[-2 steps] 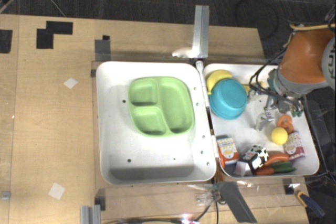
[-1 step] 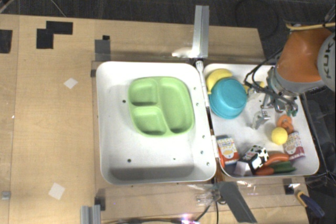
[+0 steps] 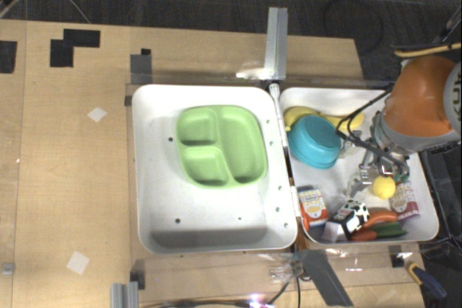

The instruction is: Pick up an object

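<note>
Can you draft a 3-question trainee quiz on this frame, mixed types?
1. True or false: the green divided plate lies in the left bin.
2. Which bin holds the blue bowl? A) left B) right
3. Fill in: the gripper hangs over the ___ bin, beside a yellow ball.

Key: 1 true; 2 B, the right bin; 3 right.

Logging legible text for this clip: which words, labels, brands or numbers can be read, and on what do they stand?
None can be read.
Small carton in the right bin: red and white printed face, too blurred to read.
Packet beside the yellow ball: red and white print, too small to read.
Black and white object: a pattern, no letters to make out.
Green divided tray and blue bowl: no markings seen.
</note>
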Robot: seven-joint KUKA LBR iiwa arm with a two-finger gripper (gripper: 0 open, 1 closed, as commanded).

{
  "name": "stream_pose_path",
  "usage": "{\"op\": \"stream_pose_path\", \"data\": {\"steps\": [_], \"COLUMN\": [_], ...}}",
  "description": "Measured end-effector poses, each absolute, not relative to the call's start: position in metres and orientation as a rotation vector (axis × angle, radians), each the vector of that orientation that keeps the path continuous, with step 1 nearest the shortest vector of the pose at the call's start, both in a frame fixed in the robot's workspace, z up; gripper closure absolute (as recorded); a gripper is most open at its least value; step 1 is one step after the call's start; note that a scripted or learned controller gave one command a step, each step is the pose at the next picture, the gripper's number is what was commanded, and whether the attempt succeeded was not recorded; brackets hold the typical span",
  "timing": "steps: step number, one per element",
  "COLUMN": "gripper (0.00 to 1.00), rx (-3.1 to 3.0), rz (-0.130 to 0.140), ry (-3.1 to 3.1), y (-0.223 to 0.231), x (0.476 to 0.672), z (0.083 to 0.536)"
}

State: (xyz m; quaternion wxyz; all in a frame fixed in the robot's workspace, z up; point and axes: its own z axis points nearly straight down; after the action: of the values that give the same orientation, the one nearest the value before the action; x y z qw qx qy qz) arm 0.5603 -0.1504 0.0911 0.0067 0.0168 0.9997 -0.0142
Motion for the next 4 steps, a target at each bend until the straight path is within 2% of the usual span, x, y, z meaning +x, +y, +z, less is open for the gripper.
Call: {"op": "stream_pose_path", "data": {"steps": [1, 2, 3, 4], "gripper": [0.0, 0.0, 1.0, 1.0], "rx": [0.103, 0.192, 0.194, 0.176], "rz": [-0.052, -0.052, -0.07, -0.029], "ry": [3.126, 3.12, 3.1, 3.1], "y": [-0.149, -0.147, -0.154, -0.131], "x": [0.574, 0.606, 0.61, 0.669], "z": [0.091, 0.09, 0.106, 0.184]}}
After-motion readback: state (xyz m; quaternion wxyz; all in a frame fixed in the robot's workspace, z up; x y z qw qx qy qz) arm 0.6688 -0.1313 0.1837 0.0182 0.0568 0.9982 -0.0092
